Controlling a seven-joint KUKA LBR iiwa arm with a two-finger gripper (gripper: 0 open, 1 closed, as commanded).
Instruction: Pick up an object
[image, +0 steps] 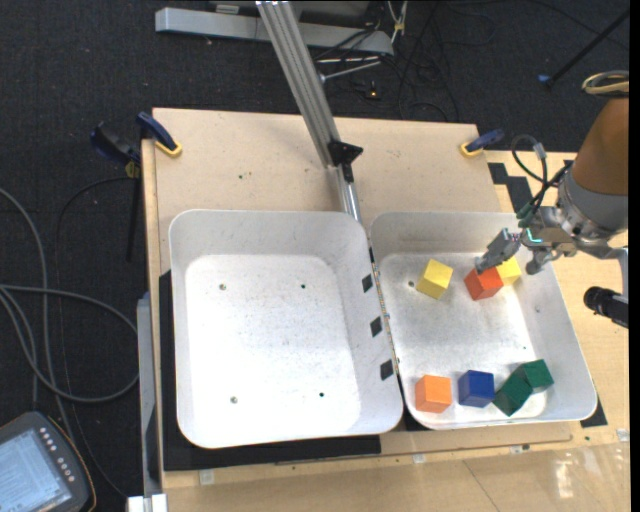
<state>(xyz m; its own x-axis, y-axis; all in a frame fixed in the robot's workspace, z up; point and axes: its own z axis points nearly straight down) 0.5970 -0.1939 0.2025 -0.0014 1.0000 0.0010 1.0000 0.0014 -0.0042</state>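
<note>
The right bin (462, 335) holds several small blocks. A yellow block (435, 278) lies near its back left, and a red block (483, 283) sits just to the right of it. A second yellow block (510, 269) touches the red one's far right side. My gripper (515, 257) hangs over the bin's back right, open, its fingers spread to either side of that second yellow block, just above it. Nothing is gripped. Along the front wall lie an orange block (432, 392), a blue block (477, 388) and two green blocks (516, 393) (538, 374).
The left bin (265, 320) adjoins the right one, with a raised rim between them. A metal pole (305, 85) slants down from the back to the bins' junction. Clamps sit at the bench's back corners (160, 135) (483, 141).
</note>
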